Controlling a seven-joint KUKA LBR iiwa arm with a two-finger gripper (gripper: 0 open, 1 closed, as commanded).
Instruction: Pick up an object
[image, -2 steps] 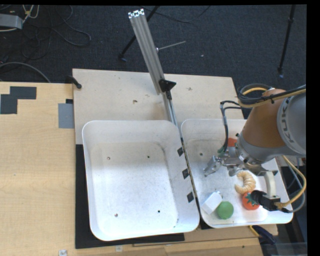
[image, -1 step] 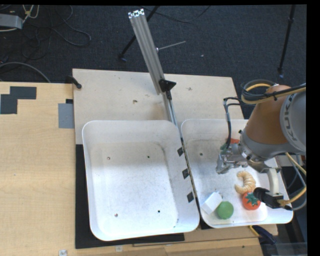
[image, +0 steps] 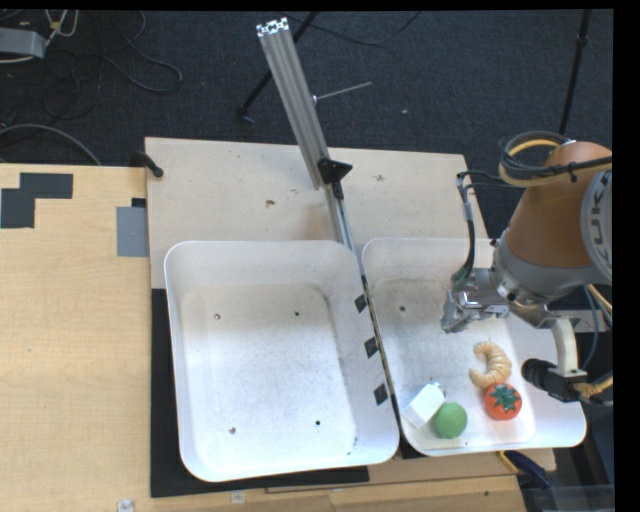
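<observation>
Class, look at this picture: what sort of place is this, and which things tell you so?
Probably a robotics lab: a grey and orange robot arm reaches over two shallow white plastic bins, a bare aluminium rail rises behind them, and loose black cables lie on dark carpet.

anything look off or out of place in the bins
Nothing looks spilled or damaged. All four items, a tan croissant, a red tomato, a green ball and a white block, crowd the near corner of the right bin. The pincer hangs over that bin, up-frame from them.
</observation>
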